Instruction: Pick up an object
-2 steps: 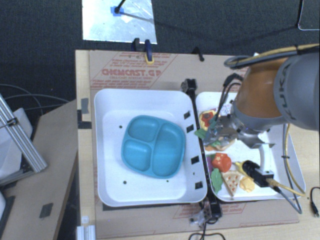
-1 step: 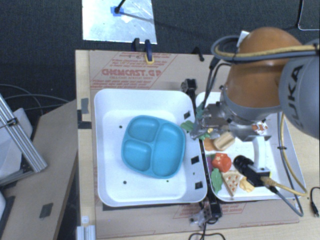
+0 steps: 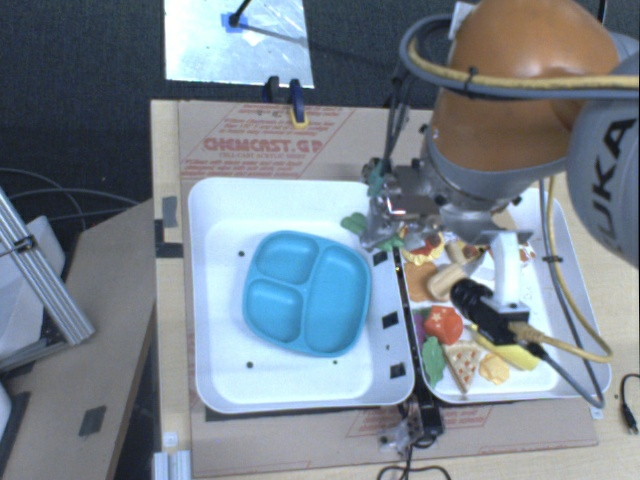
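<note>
- Grey arm [image 3: 608, 173] with its orange band [image 3: 525, 53] reaches in from the right and covers the far half of the right bin [image 3: 565, 386].
- Gripper [image 3: 388, 216] sits low at the far end of the divide between the two bins, over the left bin's far right corner.
- Grip state: cannot tell whether it is released or clenched; the wrist hides it, and nothing is visibly held.
- Green leaf-shaped piece [image 3: 355, 224] lies just beside the gripper on its left, at the rim of the left bin [image 3: 225, 373]. Contact cannot be judged.
- Left bin holds a blue divided plate [image 3: 305, 293] with three compartments, lying flat near the middle.
- Right bin holds the candidate objects, clustered along its left side and near edge:
- tan bread-like piece [image 3: 443, 284], near the divide;
- red tomato-like piece [image 3: 442, 323], just nearer than the tan one;
- small green piece [image 3: 432, 358], touching the red one's near side;
- triangular speckled wedge [image 3: 463, 365], just beside the small green piece;
- yellow banana-like piece [image 3: 512, 355] and orange lump [image 3: 493, 371], close together near the front rim.
- Both bins rest on a cardboard sheet [image 3: 260, 138] with red print.
</note>
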Tool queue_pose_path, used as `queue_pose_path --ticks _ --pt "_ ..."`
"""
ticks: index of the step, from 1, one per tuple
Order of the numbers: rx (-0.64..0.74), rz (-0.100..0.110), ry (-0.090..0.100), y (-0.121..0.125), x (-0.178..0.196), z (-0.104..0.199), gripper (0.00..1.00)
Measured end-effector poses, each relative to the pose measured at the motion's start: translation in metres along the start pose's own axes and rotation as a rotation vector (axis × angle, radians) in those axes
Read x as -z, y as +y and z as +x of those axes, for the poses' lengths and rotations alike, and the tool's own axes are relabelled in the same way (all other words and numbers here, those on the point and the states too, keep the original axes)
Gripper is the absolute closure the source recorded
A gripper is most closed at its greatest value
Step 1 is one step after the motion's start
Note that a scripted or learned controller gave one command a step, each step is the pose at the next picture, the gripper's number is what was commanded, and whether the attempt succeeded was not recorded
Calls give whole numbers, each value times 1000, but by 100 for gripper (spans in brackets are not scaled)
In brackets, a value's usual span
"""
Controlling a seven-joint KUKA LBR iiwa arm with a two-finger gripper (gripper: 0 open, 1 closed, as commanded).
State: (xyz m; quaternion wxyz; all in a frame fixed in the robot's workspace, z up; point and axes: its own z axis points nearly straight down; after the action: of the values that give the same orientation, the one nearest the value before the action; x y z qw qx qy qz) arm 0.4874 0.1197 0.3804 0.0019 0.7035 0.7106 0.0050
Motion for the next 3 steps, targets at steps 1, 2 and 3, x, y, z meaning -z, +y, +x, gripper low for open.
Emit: queue_pose_path --ticks 1,2,3 --pt "-3 -6 -2 74 87 17 100" --pt "-5 -2 -3 129 157 14 100" --pt "0 16 -3 68 103 56 100"
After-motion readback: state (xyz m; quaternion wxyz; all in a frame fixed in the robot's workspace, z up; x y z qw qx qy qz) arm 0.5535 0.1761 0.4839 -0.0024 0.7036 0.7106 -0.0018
